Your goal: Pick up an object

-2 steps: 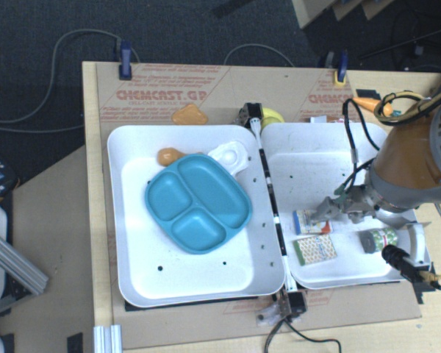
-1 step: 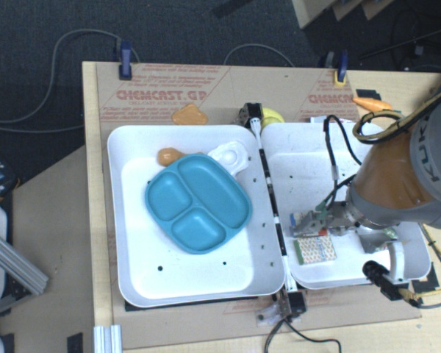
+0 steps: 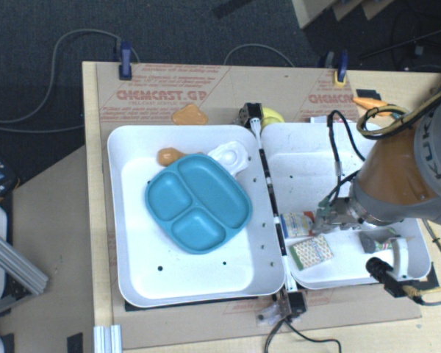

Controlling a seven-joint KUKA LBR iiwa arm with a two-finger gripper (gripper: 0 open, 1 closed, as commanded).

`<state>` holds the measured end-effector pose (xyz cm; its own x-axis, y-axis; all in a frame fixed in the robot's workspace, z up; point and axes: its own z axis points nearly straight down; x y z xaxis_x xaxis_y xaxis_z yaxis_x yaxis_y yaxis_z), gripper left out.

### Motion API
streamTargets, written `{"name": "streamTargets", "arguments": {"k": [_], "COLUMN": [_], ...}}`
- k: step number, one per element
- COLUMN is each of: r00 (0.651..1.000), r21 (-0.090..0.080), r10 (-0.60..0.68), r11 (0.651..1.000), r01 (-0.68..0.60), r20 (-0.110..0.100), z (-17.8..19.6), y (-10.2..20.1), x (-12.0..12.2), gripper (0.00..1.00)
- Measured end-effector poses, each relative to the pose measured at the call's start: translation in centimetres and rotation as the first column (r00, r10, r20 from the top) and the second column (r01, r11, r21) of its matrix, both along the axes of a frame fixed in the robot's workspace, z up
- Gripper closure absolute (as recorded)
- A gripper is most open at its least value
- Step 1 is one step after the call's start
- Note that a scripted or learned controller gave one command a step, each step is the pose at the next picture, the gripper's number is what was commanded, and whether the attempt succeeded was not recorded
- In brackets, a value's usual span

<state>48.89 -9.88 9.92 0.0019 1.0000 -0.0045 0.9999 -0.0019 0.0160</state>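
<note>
Jaws: tip low in the right bin (image 3: 301,157), at about 9 o'clock from the wrist; whether the gripper (image 3: 325,213) is open or closed cannot be told from this slant.
Arm: grey arm (image 3: 408,179) enters from 3 o'clock, its orange band bulking over the right bin's far side; black cables loop across it at 12 o'clock.
Near the tip: a small colourful packet (image 3: 301,221) lies just at 8 o'clock of the gripper; a patterned card (image 3: 312,252), flat and speckled, sits at 6 o'clock, near the bin's front wall.
Room: the tip is close to the divider between the bins at 9 o'clock; bare white floor opens toward 12 o'clock.
Left bin (image 3: 132,256): shallow, glossy white plastic with rounded corners; broad bare floor at 6 o'clock.
Plate (image 3: 198,203): blue, smooth, three compartments, lying tilted across the left bin's middle.
At its 12 o'clock: a white lid (image 3: 229,155) touching the plate's rim; an orange lump (image 3: 170,155) at 11 o'clock.
Bench: brown printed cardboard (image 3: 95,197) under both bins; a yellow object (image 3: 270,115) beyond the bins at 12 o'clock.
</note>
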Motion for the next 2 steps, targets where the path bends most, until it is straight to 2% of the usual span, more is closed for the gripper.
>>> {"name": "streamTargets", "arguments": {"k": [1,2], "r00": [1.0,1.0], "r21": [0.0,0.002], "r10": [-0.001,0.003], "r11": [1.0,1.0], "r01": [0.001,-0.003], "r20": [0.0,-0.012], "z": [0.0,-0.1], "y": [0.0,-2.9], "x": [0.0,4.9], "gripper": [0.0,0.0]}}
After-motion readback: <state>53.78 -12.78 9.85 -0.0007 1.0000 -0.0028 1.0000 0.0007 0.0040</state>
